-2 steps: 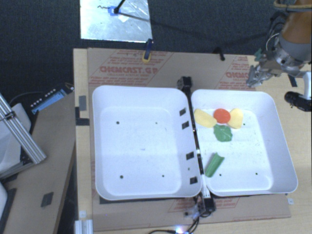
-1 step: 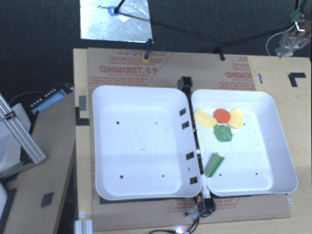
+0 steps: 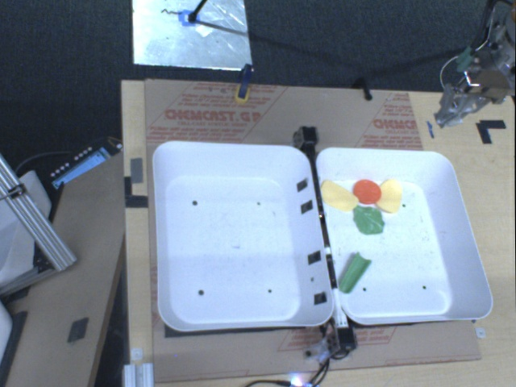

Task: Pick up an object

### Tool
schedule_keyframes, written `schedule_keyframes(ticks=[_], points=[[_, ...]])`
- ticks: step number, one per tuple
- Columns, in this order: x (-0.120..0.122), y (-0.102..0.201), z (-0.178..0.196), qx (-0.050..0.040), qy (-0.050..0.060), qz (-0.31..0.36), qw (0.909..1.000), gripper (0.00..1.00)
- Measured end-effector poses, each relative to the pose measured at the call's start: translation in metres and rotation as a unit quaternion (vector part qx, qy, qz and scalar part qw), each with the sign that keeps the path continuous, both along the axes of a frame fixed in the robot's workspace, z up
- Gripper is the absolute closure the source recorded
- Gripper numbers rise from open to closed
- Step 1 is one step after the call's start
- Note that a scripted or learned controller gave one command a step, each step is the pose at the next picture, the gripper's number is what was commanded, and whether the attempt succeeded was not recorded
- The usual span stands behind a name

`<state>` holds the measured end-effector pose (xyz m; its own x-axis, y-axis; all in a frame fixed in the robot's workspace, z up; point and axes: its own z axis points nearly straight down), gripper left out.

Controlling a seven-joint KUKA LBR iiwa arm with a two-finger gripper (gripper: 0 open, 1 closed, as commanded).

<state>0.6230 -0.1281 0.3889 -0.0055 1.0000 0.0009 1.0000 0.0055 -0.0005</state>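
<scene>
In the right bin (image 3: pixel 451 240) lie several small objects: a red round piece (image 3: pixel 368 190), a yellow piece (image 3: pixel 339 196) to its left, another yellow piece (image 3: pixel 392 195) to its right, a green flat piece (image 3: pixel 369 220) below them, and a green oblong piece (image 3: pixel 353 272) near the bin's front left. My gripper (image 3: pixel 451 113) hangs at the upper right, above the bench behind the right bin, well away from the objects. Nothing shows between its fingers.
The left bin (image 3: pixel 173 240) stands beside the right one, joined by a black hinge strip (image 3: pixel 318 232). A silver sheet (image 3: pixel 191 22) lies at the back. A yellow and blue clamp (image 3: pixel 243 87) sits on the board's rear edge. Metal framing (image 3: pixel 32 224) stands at left.
</scene>
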Motion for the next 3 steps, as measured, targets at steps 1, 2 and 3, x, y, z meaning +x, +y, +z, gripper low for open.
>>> schedule_keyframes(ticks=[1,2,3], points=[[-0.07,0.051,-0.047,0.0003,0.002,0.0,1.0,1.0],[-0.14,0.16,-0.107,0.0011,0.003,0.003,1.0,1.0],[-0.136,0.165,-0.004,0.0001,-0.005,0.0,1.0,1.0]])
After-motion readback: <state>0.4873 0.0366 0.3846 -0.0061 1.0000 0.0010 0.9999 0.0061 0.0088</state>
